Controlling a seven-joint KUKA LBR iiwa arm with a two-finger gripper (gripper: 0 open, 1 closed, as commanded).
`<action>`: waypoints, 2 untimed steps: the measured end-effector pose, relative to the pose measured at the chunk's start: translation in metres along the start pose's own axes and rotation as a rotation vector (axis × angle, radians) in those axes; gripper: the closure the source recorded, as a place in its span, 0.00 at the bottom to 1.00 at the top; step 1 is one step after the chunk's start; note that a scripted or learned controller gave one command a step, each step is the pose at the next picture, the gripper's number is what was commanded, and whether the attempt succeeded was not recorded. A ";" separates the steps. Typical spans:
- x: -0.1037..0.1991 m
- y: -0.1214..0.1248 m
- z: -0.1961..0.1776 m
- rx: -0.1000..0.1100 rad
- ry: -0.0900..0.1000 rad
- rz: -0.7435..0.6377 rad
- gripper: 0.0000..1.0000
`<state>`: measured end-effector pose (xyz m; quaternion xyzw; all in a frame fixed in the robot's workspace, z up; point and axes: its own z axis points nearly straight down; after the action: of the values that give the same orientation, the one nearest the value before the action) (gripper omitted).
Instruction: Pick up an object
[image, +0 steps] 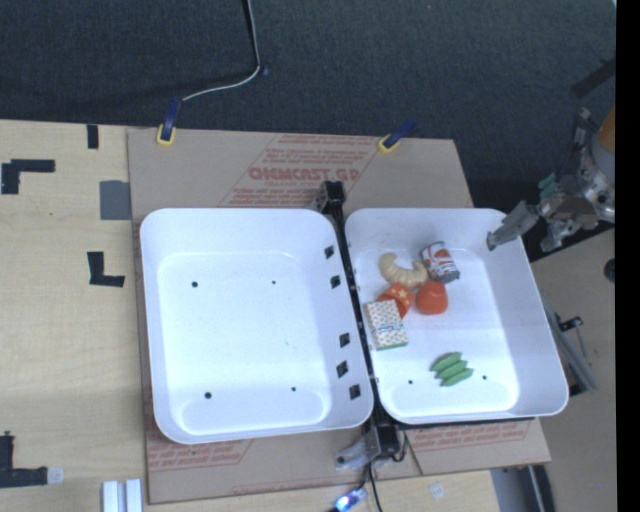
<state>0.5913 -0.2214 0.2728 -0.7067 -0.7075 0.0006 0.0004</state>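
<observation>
Approach is the step in hand: nothing has been lifted, and the gripper sits at the upper right rim of the right bin, outside the cluster of objects. Whether it is spread or pressed together cannot be told from this slanted overhead view.

Two shallow white bins lie side by side on a cardboard sheet on the desk. The left bin shows bare white floor. In the right bin, toward its upper left, a group lies close together: a small can, a pale curved piece, a red round object, an orange piece, and a patterned packet next to the dividing edge. A green pod-like object lies alone nearer the bin's lower right corner.

The next move likely calls for travelling inward over the bin, picking one target, and descending. The green object, standing apart, looks the easiest to isolate.
</observation>
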 end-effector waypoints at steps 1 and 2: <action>0.051 0.016 0.096 0.008 0.004 -0.004 0.00; 0.109 -0.002 0.187 -0.009 -0.002 0.000 0.00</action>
<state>0.5891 -0.1124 0.0856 -0.7066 -0.7076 -0.0018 -0.0035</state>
